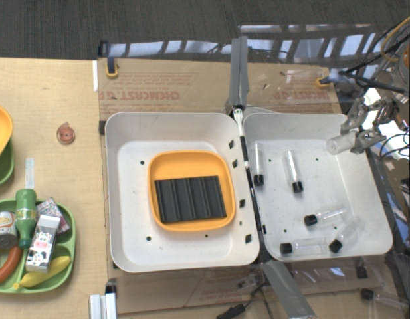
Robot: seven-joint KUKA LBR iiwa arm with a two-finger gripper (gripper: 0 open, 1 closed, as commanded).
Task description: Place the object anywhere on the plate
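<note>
The gripper (364,126) hangs at the right bin's (364,244) far right edge — finger state unclear; clear capped tubes (294,173) lie below-left, the orange plate (191,166) farther left.

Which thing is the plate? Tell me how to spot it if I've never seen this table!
Look at the two white bins side by side and pick the left bin. Sitting in its middle is the plate, a rounded square. It is bright orange with a dark ribbed rectangle on top, unlike the small clear tubes with black caps in the right bin.
</note>
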